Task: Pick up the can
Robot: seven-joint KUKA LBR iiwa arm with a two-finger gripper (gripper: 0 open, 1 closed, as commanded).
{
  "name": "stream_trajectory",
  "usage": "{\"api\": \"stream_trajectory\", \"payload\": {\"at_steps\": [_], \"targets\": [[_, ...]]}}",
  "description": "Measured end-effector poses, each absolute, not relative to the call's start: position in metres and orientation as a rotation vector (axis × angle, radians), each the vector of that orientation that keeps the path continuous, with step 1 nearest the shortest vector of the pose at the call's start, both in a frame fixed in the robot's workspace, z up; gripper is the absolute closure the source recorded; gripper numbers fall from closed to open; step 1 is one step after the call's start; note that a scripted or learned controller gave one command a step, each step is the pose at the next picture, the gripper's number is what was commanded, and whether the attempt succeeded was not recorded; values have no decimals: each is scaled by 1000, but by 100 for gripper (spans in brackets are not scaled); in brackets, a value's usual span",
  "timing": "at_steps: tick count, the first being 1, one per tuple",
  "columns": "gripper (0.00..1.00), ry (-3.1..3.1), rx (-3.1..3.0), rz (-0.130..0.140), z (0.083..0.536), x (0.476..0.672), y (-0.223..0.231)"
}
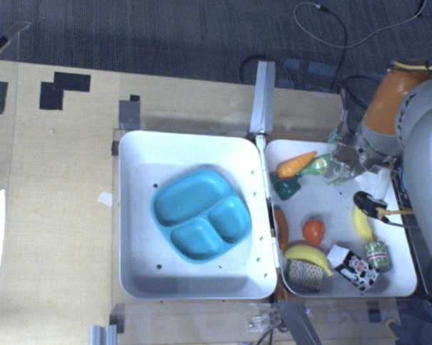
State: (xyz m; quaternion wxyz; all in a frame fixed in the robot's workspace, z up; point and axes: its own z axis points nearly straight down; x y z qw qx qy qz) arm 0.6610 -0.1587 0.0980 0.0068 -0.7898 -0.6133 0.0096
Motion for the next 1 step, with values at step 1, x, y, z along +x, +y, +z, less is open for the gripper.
{"api": "stream_trajectory", "payload": {"at_steps": [1], "targets": [[100, -1363, -2824, 53, 88, 661, -119]]}}
